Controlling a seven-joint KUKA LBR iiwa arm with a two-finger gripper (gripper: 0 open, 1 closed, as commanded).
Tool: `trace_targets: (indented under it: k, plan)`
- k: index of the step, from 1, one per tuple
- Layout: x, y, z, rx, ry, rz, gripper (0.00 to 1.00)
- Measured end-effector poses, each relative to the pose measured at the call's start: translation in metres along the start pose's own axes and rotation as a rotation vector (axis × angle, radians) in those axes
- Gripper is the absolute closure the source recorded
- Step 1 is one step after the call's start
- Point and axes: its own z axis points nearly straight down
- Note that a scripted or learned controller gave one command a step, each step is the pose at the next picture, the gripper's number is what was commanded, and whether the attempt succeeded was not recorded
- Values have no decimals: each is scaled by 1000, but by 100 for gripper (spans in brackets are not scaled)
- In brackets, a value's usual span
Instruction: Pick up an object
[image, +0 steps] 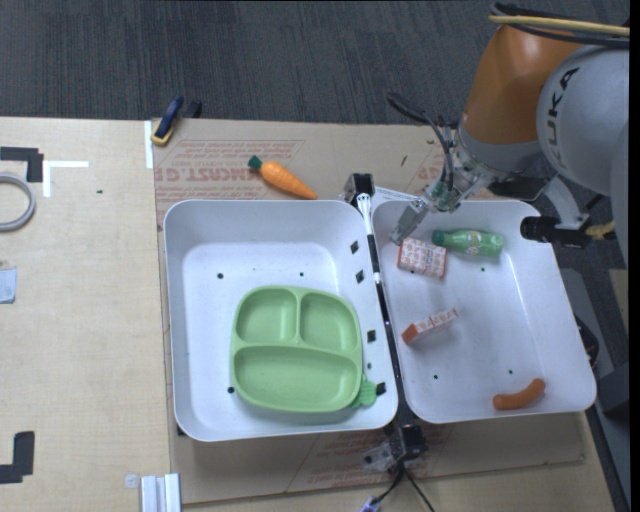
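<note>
White right bin (560, 330) with green bottle (468, 241), patterned packet (422, 258), small carton (430, 326), sausage (519, 394); claw (408, 222) state unclear.

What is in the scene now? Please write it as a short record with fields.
left bin: holds a green divided plate
right bin: holds a green bottle, a red and white packet, a small red box and a sausage
outside the bins: a toy carrot on the cardboard behind the left bin
pincer: low at the right bin's back left corner, beside the packet
</note>
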Motion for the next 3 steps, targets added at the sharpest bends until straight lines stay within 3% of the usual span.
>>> trace_targets:
  k: [1, 2, 3]
  plan:
    - [61, -17, 0, 2, 2, -84, 0]
    - [105, -38, 0, 1, 2, -282, 0]
    - [68, 4, 0, -2, -1, -562, 0]
